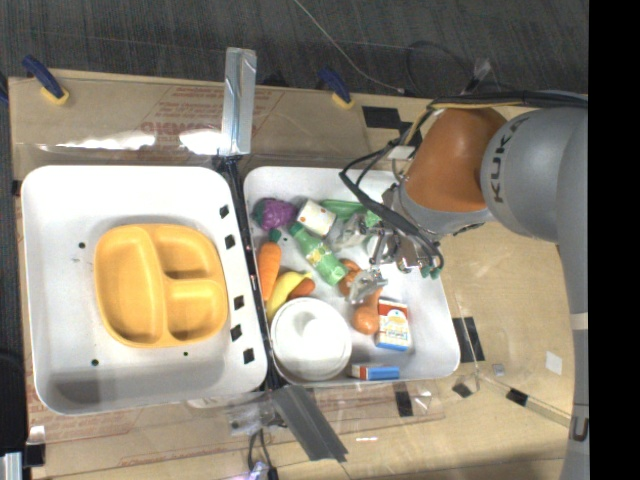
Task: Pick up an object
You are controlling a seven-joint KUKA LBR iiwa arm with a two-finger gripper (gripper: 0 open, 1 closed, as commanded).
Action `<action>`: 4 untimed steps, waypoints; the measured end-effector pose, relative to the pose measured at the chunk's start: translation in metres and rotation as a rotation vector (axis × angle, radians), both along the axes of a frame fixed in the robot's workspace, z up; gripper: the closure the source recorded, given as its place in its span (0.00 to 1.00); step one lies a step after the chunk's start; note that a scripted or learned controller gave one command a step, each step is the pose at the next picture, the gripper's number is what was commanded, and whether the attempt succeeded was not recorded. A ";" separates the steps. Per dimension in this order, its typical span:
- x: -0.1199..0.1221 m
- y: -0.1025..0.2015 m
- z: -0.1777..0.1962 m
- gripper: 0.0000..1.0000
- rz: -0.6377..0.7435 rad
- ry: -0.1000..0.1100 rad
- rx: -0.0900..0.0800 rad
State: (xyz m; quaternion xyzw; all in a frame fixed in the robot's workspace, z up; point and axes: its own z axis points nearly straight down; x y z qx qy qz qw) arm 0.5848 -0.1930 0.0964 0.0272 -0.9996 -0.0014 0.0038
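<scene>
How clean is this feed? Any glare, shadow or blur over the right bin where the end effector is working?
Camera view: glare streaks the clear film above the left bin; the right bin is evenly lit, with soft shadow under the arm; the end effector looks slightly smeared against the clutter, while the white bowl and the carrot read sharp.

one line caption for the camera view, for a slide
KUKA arm's gripper lowered into the right bin among toy food, beside a yellow divided tray in the left bin.

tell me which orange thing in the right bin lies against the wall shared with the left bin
The carrot, long and tapered, lying along the dividing wall below the purple grapes. The other small orange pieces sit further right, near the gripper.
</scene>
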 end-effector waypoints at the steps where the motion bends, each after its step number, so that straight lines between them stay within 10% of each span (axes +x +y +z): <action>1: -0.014 0.016 -0.005 0.00 -0.015 -0.008 -0.002; 2: -0.029 0.017 -0.004 0.00 -0.079 -0.010 -0.004; 4: 0.001 -0.015 -0.002 0.00 0.304 -0.013 -0.003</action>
